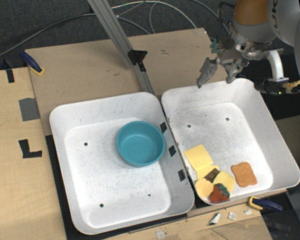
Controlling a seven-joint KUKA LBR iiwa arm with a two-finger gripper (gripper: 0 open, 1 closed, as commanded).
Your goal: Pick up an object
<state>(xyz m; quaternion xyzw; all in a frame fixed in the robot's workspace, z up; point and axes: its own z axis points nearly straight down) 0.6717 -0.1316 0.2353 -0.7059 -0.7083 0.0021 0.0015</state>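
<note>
- Camera view gives you the two-finger gripper (217, 75) hanging above the far rim of the right white bin (265, 119); its fingers (204, 76) stand spread apart, with nothing between them.
- You can read that pose as a waiting one: raised and off to the bin's back edge, the fingers leave the whole bin floor open to the camera, which suits choosing a target before coming down.
- Behind the fingers, the grey arm with its orange band (258, 0) comes in from the right and leans over the corner of the table (90, 75).
- The things you could pick lie well apart from the fingers, bunched in the near part of the right bin: a pale yellow flat square piece (198, 157), a second yellow piece (225, 180) touching a small red and dark object (218, 192), and an orange-brown spongy-looking rectangle (243, 174) just beside them.
- My judgement: the orange-brown piece lies a little clear of the rest, so it looks the easiest to close on; the yellow and red cluster overlaps and risks a slipped or double grasp.
- In the left white bin (76, 158) a round teal bowl (139, 142) sits near the middle, upright, far from the fingers; its wide rim would likely need an edge grip.
</note>
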